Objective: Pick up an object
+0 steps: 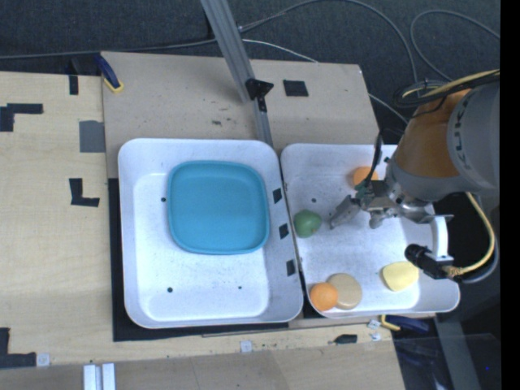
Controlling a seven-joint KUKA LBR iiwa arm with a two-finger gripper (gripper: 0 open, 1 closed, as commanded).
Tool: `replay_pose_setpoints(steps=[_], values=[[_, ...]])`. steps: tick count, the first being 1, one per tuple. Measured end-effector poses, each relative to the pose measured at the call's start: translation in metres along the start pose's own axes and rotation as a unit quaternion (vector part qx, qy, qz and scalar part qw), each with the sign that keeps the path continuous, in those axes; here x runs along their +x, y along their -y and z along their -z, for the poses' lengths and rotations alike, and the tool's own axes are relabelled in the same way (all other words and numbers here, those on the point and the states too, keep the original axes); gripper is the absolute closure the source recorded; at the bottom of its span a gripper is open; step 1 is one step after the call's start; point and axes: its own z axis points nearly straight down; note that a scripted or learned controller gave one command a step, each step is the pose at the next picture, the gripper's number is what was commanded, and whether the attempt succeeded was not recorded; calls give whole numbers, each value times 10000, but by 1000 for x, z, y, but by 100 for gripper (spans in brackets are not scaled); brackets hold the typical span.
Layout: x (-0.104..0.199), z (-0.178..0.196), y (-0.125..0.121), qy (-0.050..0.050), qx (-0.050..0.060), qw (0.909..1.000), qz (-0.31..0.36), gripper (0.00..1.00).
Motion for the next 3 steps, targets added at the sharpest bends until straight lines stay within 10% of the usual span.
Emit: replay_pose_setpoints(steps=[1, 3], values=[[0, 12, -1, 1, -18, 10000, 4, 100], [5, 124, 2, 5, -40, 10000, 0, 100]])
